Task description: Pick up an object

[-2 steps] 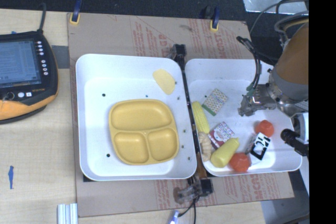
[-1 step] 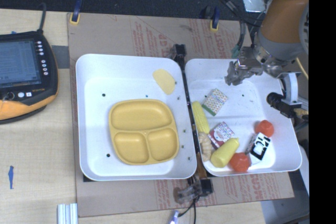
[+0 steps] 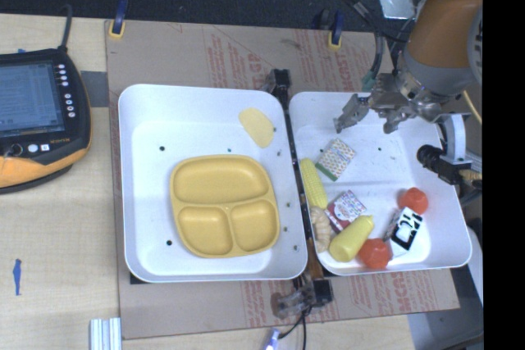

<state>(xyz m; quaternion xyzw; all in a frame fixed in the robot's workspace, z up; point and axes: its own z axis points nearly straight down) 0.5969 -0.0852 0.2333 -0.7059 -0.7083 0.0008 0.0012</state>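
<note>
My gripper (image 3: 369, 118) hangs over the far part of the right bin (image 3: 373, 156), its two fingers spread open with nothing between them. Below it in that bin lie a small green-and-white packet (image 3: 335, 158), a corn cob (image 3: 312, 183), a red-and-white wrapper (image 3: 346, 206), a yellow lemon-shaped piece (image 3: 351, 238), a red tomato (image 3: 376, 253), a second red ball (image 3: 413, 199) and a black-and-white block (image 3: 405, 229). The packet is the nearest item, slightly left of and in front of the fingers.
The left bin (image 3: 143, 176) holds a yellow three-compartment tray (image 3: 224, 205) and a pale yellow chip-like piece (image 3: 257, 126). A tablet controller (image 3: 37, 115) rests on the bench at far left. Blue clamps (image 3: 335, 27) hold the cardboard at the back.
</note>
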